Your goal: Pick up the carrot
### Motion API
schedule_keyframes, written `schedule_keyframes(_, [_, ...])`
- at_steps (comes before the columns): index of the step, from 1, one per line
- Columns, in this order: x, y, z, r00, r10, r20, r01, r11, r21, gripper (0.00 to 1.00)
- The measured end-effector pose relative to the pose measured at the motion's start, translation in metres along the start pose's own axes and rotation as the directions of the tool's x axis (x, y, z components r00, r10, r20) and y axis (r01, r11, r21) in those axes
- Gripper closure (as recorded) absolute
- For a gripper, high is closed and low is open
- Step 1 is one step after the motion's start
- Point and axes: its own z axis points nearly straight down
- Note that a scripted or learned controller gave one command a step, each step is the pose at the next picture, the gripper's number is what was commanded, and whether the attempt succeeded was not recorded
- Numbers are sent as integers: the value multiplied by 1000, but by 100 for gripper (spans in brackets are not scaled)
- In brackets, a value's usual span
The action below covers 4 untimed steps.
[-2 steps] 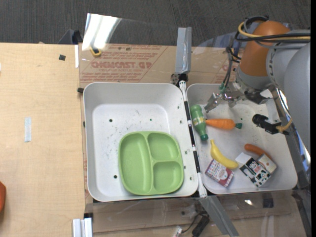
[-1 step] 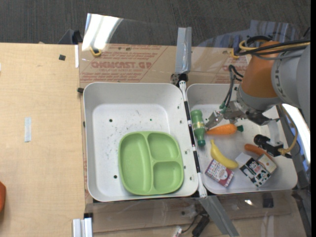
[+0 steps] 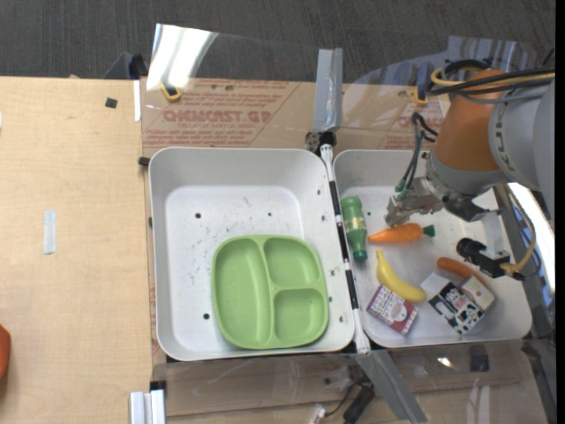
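An orange carrot (image 3: 397, 234) with a small green top lies on its side in the right bin (image 3: 521, 325), near the bin's middle. My gripper (image 3: 403, 214) hangs directly over it, its tips almost touching the carrot's upper side. The grey arm with its orange band reaches in from the right, above the bin's back half.
A green bottle (image 3: 354, 226) lies along the right bin's left wall. A yellow banana (image 3: 396, 278), a red packet (image 3: 391, 310), a black-and-white carton (image 3: 460, 304) and an orange-handled tool (image 3: 465, 268) fill the front of that bin. The left bin (image 3: 177, 201) holds a green divided plate (image 3: 270, 291).
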Motion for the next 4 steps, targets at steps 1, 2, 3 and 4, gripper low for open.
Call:
schedule_keyframes(1, [0,0,0,1000,0,0,0,1000,0,0])
schedule_keyframes(2, [-2,0,-9,1000,3,1,-3,1000,-1,100])
schedule_keyframes(3, [-2,0,-9,1000,3,1,-3,1000,-1,0])
schedule_keyframes(4, [-1,-55,11,1000,-13,-4,13,1000,4,0])
